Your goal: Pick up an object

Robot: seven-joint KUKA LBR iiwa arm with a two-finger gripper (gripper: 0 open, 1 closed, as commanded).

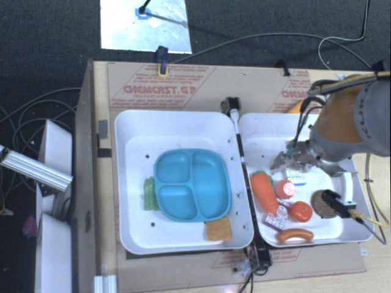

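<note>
Gripper is being observed low in the right bin, above the toy foods. Jaw state cannot be told from this view, and nothing is being seen held. Carrot is being noted as the likeliest target: it is lying just beside and below-left of the gripper, long axis running from upper left to lower right. Tomato and sausage are lying farther toward the near rim.

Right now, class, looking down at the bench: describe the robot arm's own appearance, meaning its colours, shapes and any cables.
The arm is a thick, rounded grey cylinder with a broad orange band above the wrist. Dark cables loop along that band toward the wrist. The gripper is a small, angular grey metal piece, much narrower than the arm.
</note>
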